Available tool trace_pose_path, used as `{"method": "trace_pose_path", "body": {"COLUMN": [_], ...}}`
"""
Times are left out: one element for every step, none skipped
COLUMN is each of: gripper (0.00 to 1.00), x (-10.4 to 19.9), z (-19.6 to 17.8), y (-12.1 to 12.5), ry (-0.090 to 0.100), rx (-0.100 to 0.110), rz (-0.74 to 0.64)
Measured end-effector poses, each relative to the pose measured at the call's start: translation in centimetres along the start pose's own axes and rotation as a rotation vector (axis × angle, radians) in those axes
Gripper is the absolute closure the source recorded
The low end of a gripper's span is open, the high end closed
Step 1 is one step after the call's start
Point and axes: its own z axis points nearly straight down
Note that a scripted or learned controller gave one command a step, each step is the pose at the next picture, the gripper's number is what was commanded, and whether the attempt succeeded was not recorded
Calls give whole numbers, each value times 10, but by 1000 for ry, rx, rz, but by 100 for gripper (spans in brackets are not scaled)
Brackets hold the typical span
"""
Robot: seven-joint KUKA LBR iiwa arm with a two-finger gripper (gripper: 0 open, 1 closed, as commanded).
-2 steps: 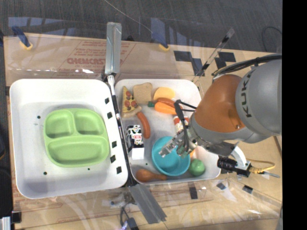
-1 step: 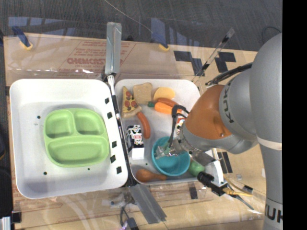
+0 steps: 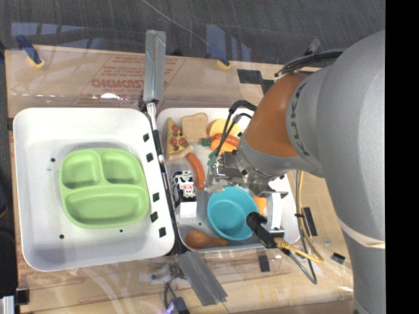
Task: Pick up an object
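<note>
Two white bins are sitting side by side on my bench, over brown card and dark carpet. My arm [image 3: 308,123] is reaching into the right bin [image 3: 167,120] from its right edge, and my pincer [image 3: 219,167] is hanging low over the bin's middle; my wrist is hiding the tips, so I cannot tell how they are standing or whether they are pinching anything.

Nothing is being lifted yet, as far as I can judge. Crowded below me are a blue bowl [image 3: 230,213] toward the near edge, a sausage [image 3: 194,162] just beside my pincer, a pizza slice [image 3: 175,138] and toast [image 3: 194,125] at the far left corner, a small carton [image 3: 186,184] along the left wall, and a brown piece [image 3: 200,239] at the near edge.

A green tray [image 3: 103,187] is lying in the left bin [image 3: 29,129].

I am worrying about the clutter: coming down here, I could be landing on the bowl's rim or nudging the sausage aside instead of closing around it.
</note>
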Motion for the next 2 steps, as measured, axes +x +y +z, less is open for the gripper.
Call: {"method": "trace_pose_path", "body": {"gripper": [100,100], "x": [30,17], "z": [2,2], "y": [13,-23], "ry": [-3,-4], "rx": [5,8], "rz": [695,1055]}}
